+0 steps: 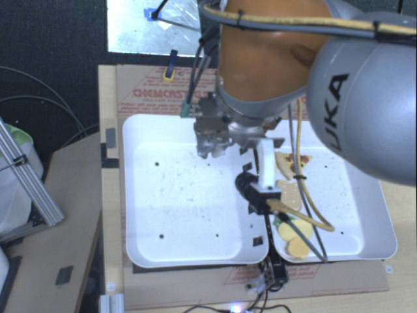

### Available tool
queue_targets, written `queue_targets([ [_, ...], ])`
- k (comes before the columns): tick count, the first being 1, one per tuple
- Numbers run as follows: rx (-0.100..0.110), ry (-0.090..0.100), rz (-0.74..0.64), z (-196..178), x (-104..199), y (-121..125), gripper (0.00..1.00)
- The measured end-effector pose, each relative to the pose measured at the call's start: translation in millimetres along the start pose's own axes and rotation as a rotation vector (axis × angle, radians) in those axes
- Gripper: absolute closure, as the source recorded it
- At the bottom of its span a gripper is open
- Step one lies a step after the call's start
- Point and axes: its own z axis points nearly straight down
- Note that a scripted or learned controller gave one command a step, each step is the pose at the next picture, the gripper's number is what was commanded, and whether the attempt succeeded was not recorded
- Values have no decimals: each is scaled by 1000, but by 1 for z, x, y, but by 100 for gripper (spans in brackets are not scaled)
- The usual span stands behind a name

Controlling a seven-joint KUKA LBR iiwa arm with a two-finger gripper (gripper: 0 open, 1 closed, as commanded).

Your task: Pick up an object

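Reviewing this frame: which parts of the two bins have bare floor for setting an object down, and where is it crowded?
The left bin has bare floor from its left wall across to the divider, save dark specks. The right bin is crowded along the divider: small flat tan and yellow pieces lie under the arm's cables. Its far right floor looks bare, though the arm overhangs the upper part.

arm (365, 103): "UKA" in black | cardboard sheet (153, 91): red "CHEMCAST", partly hidden
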Motion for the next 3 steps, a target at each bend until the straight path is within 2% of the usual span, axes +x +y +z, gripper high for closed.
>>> queue_targets([
  [3, -12, 5, -12, -38, 0, 1, 100],
])
